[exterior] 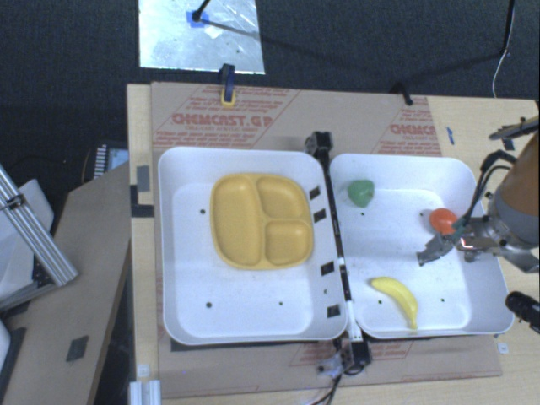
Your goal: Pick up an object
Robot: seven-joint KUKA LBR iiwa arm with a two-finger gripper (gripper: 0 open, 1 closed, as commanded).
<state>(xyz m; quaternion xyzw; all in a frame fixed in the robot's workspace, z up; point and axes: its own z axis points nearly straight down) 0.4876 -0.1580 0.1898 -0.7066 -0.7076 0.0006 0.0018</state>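
In the right bin (396,327) lie a green object (361,192) near the back left, an orange-red ball (442,220) toward the right, and a yellow banana (398,297) near the front. My gripper (451,253) reaches in from the right and hangs just in front of the ball and to the right of the banana. Its two dark fingers stand apart, open, with bare bin floor between them. It holds nothing.
The left bin (181,310) holds a yellow divided plate (260,220). A black divider with clips (331,226) runs between the bins. The arm's grey body (516,201) hangs over the right bin's right rim. Cardboard (253,116) lies under both bins.
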